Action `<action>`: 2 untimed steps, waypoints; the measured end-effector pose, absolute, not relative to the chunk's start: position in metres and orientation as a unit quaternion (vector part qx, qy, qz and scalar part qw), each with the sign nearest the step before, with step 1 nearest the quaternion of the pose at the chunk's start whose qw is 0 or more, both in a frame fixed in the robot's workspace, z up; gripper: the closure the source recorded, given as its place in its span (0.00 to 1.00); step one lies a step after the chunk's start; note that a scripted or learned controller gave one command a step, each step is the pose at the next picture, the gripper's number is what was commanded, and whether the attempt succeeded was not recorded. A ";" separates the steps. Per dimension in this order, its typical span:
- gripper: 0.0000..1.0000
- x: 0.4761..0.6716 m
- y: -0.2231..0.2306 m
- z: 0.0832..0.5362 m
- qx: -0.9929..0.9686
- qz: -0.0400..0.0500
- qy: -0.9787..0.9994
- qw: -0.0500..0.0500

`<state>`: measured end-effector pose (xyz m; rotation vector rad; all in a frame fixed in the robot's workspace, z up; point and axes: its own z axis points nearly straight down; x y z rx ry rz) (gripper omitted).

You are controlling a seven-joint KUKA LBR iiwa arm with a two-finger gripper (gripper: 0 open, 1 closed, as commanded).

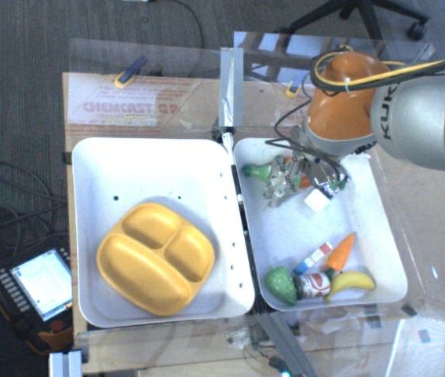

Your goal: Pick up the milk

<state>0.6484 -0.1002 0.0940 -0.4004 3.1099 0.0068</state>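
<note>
Arm [379,108] reached in from the right over the right bin [391,234]. Tool [304,183] hung low at that bin's far end; cannot tell its state. A small white block, possibly the milk [317,200], lay just beside the tool; contact unclear. Green bottle [257,171] lay to the tool's left. Near end held a broccoli [282,284], can [313,285], banana [351,282], carrot [341,250] and tube [317,256], clustered. Left bin [96,163] held a yellow tray [156,256]
</note>
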 end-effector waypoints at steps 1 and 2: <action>1.00 0.656 -0.084 0.222 -0.167 0.001 0.986 0.003; 1.00 0.670 -0.129 0.226 -0.333 0.001 0.943 0.003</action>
